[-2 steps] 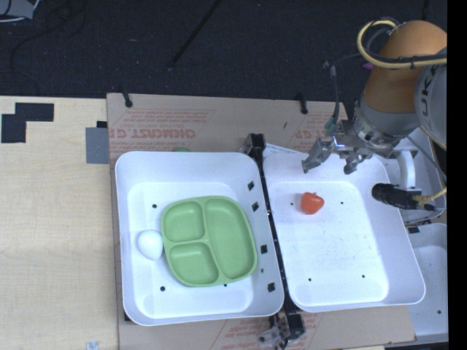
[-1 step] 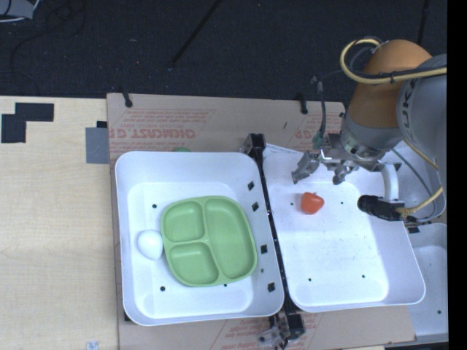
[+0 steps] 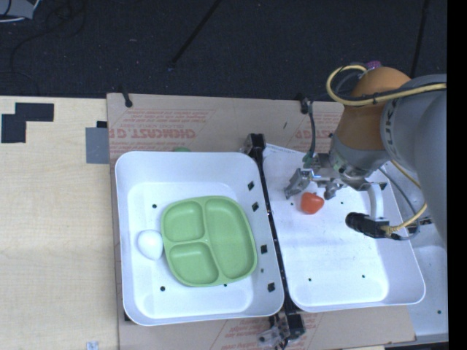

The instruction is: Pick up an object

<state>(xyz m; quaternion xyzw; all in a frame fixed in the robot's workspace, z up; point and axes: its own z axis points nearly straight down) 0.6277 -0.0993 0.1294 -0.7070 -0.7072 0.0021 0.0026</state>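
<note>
The gripper point(image 3: 312, 185) hangs low over the right bin point(image 3: 365, 286), toward that bin's upper left, and its metal fingers point(image 3: 295, 183) stand spread, one to either side of a small red-orange object point(image 3: 311, 203) that lies on the bin floor just at the gripper's 6 o'clock. The fingers look released and not clenched on anything; the object seems to sit below the tips more than between them, though whether they touch it I cannot tell at this slant. The main risk, as I judge it, is a miss: if the fingers close at this height they may pinch above the object or clip only its upper edge, and a rounded, smooth-looking thing like this could squirt out toward 6 o'clock or roll away across the floor. A second risk is nudging: a finger coming down off-centre would push the object instead of straddling it. The divider between the bins lies near at 9 o'clock, so a sideways slip could lodge the object against that wall, where a grasp is harder. As for contents, the right bin holds the red-orange object, while the left bin point(image 3: 139, 168) holds a green three-compartment plate point(image 3: 208, 240) with a white ball-like thing point(image 3: 150, 244) touching its 9 o'clock edge.
</note>
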